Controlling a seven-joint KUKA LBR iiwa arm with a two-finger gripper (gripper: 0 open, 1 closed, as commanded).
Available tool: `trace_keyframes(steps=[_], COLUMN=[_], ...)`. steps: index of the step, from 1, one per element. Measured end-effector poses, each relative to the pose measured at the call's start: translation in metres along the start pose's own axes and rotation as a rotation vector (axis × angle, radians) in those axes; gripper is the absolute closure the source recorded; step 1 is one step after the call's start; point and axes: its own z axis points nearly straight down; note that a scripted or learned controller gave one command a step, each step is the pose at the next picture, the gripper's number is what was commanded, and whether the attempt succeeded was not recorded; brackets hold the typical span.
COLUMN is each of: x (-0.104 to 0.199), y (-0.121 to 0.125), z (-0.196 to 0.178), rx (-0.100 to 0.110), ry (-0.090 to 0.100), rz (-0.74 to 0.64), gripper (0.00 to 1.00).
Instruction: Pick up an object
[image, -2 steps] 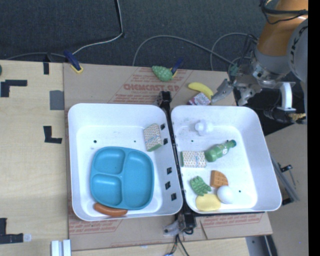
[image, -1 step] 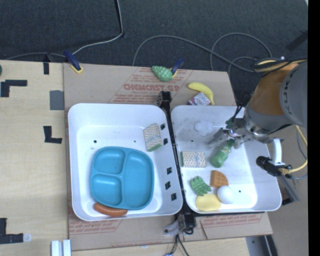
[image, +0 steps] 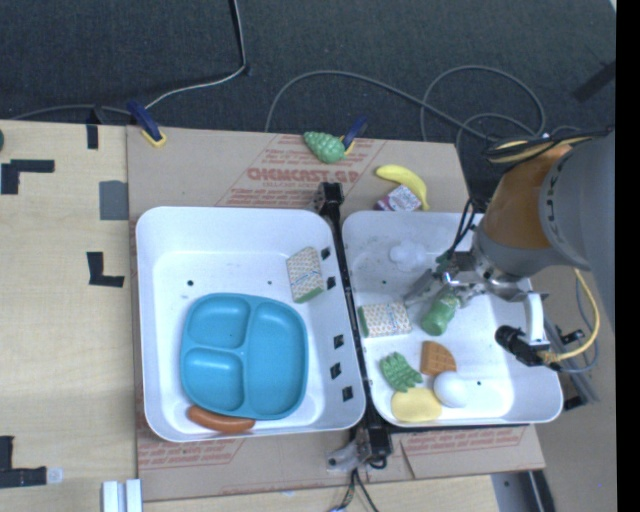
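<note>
My gripper (image: 440, 292) hangs low over the middle of the right bin (image: 520, 400), below the orange-banded wrist (image: 515, 210). A green, roundish object (image: 437, 317) lies right at the gripper's tip, touching or nearly touching it; I cannot tell whether it is held. Just left of it lies a green-and-white checkered pad (image: 384, 320). Toward the bin's front sit a green leafy piece (image: 399, 371), an orange-brown piece (image: 437, 356), a white egg-shaped thing (image: 453, 389) and a yellow lump (image: 414, 405). A clear item (image: 405, 255) rests near the back.
The left bin (image: 160, 240) holds a blue divided plate (image: 243, 355), an orange sausage (image: 220, 420) at its front and a checkered packet (image: 305, 272). A banana (image: 403, 182), a small packet (image: 401, 201) and a green toy (image: 325, 146) lie on the cardboard behind the bins.
</note>
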Motion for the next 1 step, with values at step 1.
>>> trace_keyframes(steps=[1], x=[0.0193], y=[-0.0208], z=[-0.0005], rx=[-0.004], ry=[-0.002], rz=[0.000], gripper=[0.00])
